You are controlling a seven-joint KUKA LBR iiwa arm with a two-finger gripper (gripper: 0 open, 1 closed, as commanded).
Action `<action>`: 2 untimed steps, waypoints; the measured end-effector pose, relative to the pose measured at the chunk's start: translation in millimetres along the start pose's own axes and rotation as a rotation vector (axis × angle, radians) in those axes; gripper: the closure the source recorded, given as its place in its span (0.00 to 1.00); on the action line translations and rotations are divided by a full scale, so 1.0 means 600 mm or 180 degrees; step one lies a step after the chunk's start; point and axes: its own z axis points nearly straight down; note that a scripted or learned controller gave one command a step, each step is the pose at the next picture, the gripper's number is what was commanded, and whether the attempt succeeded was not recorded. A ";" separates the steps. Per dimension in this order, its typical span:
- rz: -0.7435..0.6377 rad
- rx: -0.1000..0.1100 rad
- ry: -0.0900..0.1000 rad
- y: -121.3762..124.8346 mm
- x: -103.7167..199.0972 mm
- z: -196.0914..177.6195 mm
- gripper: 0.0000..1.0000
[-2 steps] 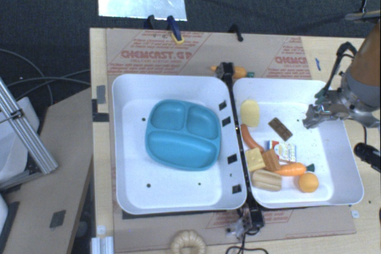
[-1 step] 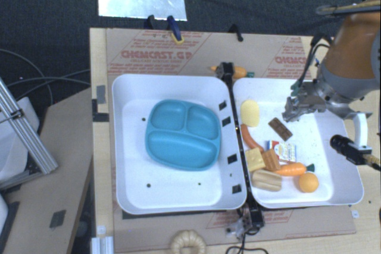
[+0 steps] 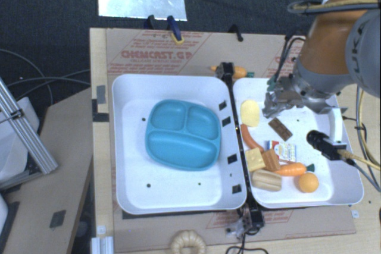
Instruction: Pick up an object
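**Desk:** Which pieces sit closest to the claw?

**Operator:** On my feed, a brown bar lies flat just below it, in the upper half of the right bin. A pale yellow oval sits just to the claw's left, near the divider between the bins.

**Desk:** And the claw itself?

**Operator:** It hangs over that same upper half. I cannot tell whether it is spread or pressed together.

**Desk:** What lies farther out?

**Operator:** A sausage runs aslant beside the divider, down to a cheese block. An orange wafer leans against the cheese, and a small carton lies just right of the wafer. Below the carton I see a carrot. A bread roll lies toward the near wall and an orange ball sits to its right. The left bin holds a blue divided plate in its middle.
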 end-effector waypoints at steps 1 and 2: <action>0.0004 0.0000 0.0000 0.037 0.078 -0.004 1.00; 0.0004 0.0002 0.0000 0.081 0.150 0.011 1.00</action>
